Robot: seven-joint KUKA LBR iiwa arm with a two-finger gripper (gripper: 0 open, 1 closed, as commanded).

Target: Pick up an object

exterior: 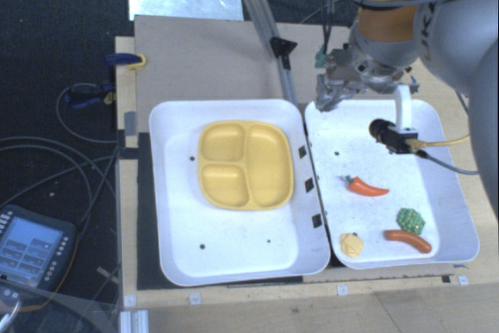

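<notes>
My gripper [327, 99] hangs over the far left corner of the right bin [446, 175], just above its rim, and I see nothing in it. Nearer the front of that bin lie an orange carrot [365, 185], a green broccoli piece [410, 219], a red-orange sausage [407, 240] and a small yellow item [352, 244]. All of these rest on the bin floor, well apart from the gripper.
The left bin [181, 246] holds a yellow divided plate [244, 164]. A black sensor block [390, 136] with a yellow cable sticks out from the wrist over the right bin. A slanted metal pole [265, 19] crosses behind the bins. Cables and a pendant lie on the floor at left.
</notes>
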